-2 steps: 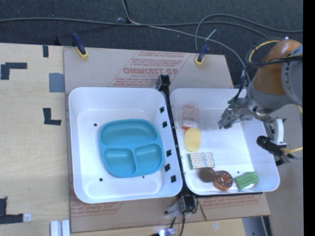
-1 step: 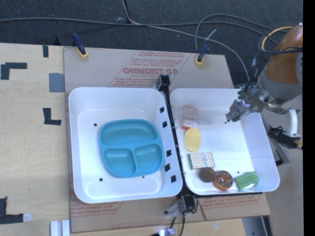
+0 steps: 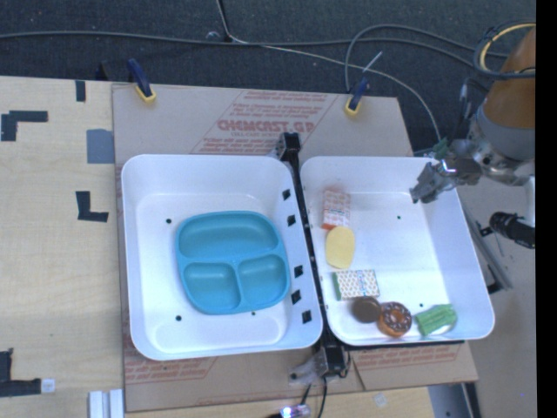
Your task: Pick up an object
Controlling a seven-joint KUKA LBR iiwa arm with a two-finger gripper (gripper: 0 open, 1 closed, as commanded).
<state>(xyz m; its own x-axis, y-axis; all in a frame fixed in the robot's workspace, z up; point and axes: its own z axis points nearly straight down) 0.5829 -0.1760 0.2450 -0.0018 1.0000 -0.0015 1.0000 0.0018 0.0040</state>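
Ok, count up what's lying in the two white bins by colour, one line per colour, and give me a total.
Blue: 1, the divided plate in the left bin
Yellow: 1, the oval piece
Green: 1, the green item
Brown: 2, the dark round piece and the donut
Patterned packets: 2, the red-and-white packet and the speckled packet
Total: 7

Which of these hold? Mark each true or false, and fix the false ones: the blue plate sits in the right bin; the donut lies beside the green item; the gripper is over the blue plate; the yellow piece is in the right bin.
1. The blue plate sits in the right bin. False: it is in the left bin.
2. The donut lies beside the green item. True.
3. The gripper is over the blue plate. False: it is at the right bin's far right corner.
4. The yellow piece is in the right bin. True.
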